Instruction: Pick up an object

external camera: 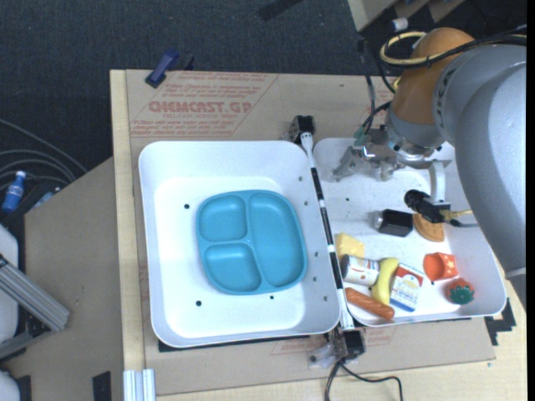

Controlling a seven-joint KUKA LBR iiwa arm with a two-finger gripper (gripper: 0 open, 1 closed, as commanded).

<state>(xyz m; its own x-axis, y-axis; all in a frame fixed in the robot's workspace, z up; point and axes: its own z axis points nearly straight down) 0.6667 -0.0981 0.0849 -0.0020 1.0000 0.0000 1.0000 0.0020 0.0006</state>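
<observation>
toys (393, 284) lie in the right bin's near corner, well apart from the gripper (368, 164); its fingers spread, holding nothing

You are looking at a robotics lab, not a home or kitchen. The big grey arm with its orange band (430, 73) carries the claw (368, 164) over two shallow white plastic bins (159, 174) set on a brown paper-masked sheet printed "CHEMCAST" (201, 103). Far left of the claw, loose black cables (33, 153) and a slotted aluminium rail (33, 295) lie on dark carpet (125, 15). Below the claw sit plastic toy foods (393, 286), and to its left a blue three-section plate (249, 241), all test props. A cabled black clamp (347, 342) grips the bins' near edge.
</observation>
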